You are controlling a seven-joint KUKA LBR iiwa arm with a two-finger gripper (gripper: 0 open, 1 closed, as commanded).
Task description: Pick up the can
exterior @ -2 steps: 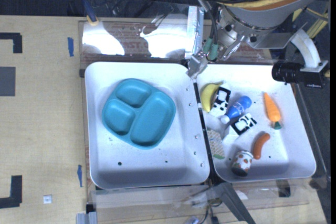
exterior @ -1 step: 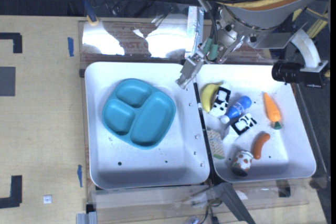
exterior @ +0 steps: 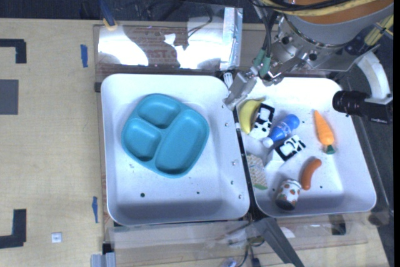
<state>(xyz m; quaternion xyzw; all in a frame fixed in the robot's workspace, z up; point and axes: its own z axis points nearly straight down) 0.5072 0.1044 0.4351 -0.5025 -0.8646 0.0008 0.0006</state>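
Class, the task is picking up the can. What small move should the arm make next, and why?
Probably shift the gripper toward the white right bin's near edge, above the small round can. It hangs by the yellow banana at the far corner, apart from the can.

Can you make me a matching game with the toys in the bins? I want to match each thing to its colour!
Things:
1. plate
2. carrot
3. banana
4. bottle

Colours:
A. yellow
B. blue with a white cap
C. turquoise
D. orange

Pairs: 1-C, 2-D, 3-A, 4-B
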